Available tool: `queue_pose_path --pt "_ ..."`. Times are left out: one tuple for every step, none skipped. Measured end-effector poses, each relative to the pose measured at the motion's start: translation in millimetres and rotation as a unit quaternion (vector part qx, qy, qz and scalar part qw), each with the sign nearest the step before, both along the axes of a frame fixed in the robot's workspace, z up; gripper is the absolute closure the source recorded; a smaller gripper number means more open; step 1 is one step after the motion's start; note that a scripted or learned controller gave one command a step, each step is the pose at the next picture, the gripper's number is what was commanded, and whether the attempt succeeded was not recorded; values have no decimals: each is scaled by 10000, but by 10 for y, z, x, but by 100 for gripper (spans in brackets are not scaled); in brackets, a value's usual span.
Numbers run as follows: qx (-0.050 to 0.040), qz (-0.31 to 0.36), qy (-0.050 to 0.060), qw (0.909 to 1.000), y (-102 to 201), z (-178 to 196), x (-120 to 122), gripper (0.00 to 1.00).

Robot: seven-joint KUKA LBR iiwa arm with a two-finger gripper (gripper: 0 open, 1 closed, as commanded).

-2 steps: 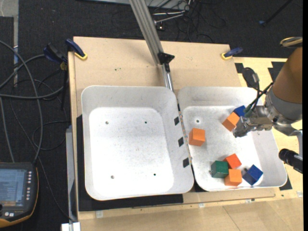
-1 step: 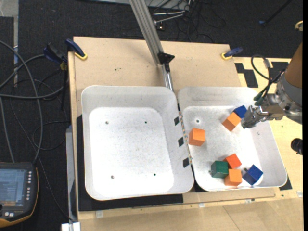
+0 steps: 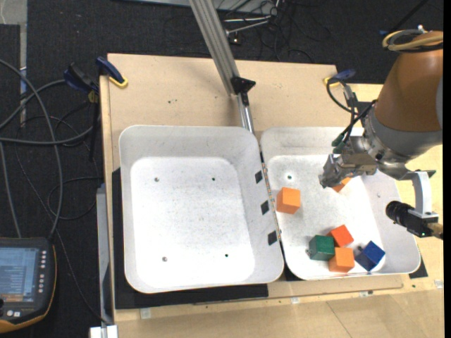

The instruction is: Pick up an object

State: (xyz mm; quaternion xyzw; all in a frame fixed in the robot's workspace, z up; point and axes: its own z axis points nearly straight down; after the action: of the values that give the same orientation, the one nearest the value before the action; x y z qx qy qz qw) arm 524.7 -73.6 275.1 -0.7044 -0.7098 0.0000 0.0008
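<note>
My gripper (image 3: 337, 177) hangs over the upper middle of the right bin (image 3: 303, 141). A small orange block (image 3: 342, 184) pokes out between its fingertips, mostly hidden by the gripper body. On the bin floor to the left of the gripper lies a loose orange cube (image 3: 288, 200). Near the bin's front edge sits a cluster: a green cube (image 3: 323, 247), an orange-red cube (image 3: 342, 235), another orange cube (image 3: 342, 259) and a blue cube (image 3: 369, 255).
The left bin (image 3: 141, 146) adjoins the right one along a shared rim with black clips (image 3: 266, 206). A slanted metal pole (image 3: 215, 37) ends at the back between the bins. A black fixture (image 3: 412, 219) sits at the right bin's right edge.
</note>
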Motion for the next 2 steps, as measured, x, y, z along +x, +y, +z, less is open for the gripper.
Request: queue_pose_path --pt "-4 0 -10 10000 451 -16 137 100" --pt "-1 2 0 10000 1055 -150 235 100"
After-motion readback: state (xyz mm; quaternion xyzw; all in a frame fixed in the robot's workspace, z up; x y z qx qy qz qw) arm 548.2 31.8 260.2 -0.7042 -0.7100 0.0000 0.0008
